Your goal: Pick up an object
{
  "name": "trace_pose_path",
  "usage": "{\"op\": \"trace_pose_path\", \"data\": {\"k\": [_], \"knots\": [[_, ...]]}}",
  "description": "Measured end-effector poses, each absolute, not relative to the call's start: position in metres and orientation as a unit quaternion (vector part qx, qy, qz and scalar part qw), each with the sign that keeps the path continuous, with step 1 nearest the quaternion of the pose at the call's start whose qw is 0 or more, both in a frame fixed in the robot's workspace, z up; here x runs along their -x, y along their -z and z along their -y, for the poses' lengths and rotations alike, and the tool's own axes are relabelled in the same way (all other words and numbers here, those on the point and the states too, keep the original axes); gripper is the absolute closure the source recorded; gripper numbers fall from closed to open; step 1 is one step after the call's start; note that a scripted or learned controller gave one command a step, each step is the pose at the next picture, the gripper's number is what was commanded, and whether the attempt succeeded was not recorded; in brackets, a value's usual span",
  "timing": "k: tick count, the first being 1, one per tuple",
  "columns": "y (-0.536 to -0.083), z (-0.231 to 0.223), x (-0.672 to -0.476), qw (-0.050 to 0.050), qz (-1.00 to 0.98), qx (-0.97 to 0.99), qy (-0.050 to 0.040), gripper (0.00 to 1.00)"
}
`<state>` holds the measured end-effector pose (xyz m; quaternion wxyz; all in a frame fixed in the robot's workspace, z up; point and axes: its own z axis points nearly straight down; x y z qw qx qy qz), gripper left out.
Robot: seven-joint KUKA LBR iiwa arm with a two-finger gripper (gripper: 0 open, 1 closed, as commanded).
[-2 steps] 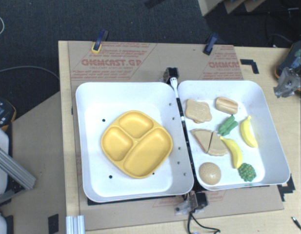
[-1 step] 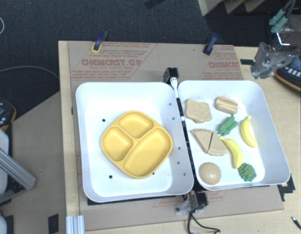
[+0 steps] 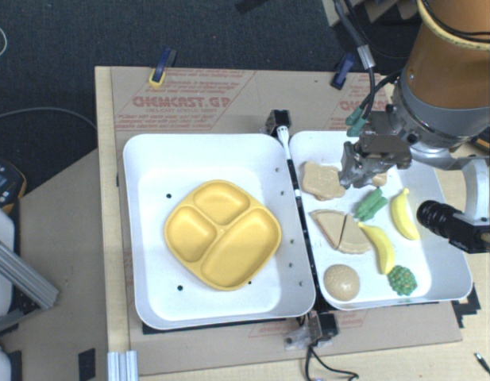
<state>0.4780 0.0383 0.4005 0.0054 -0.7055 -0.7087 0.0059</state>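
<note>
My gripper [image 3: 357,175] hangs low over the back of the right bin [image 3: 447,280], its tips just right of a tan bread slice [image 3: 322,180]. Nothing shows between the tips. Right below it lies a green pickle [image 3: 370,205]. Further toward the front are a tan sandwich wedge [image 3: 340,230], two yellow bananas [image 3: 380,245] [image 3: 402,214], a round tan bun [image 3: 341,281] and a green broccoli piece [image 3: 401,279].
The left bin [image 3: 141,213] holds a yellow divided plate [image 3: 221,233]. A black bar [image 3: 295,189] runs between the two bins. A black cylinder [image 3: 451,222] juts in at the right bin's right side. Cardboard lies under both bins.
</note>
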Motion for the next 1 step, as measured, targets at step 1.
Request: {"op": "trace_pose_path", "data": {"k": [1], "knots": [[-0.3635, -0.0462, -0.479, 0.002, 0.707, 0.707, -0.0024, 1.0]]}}
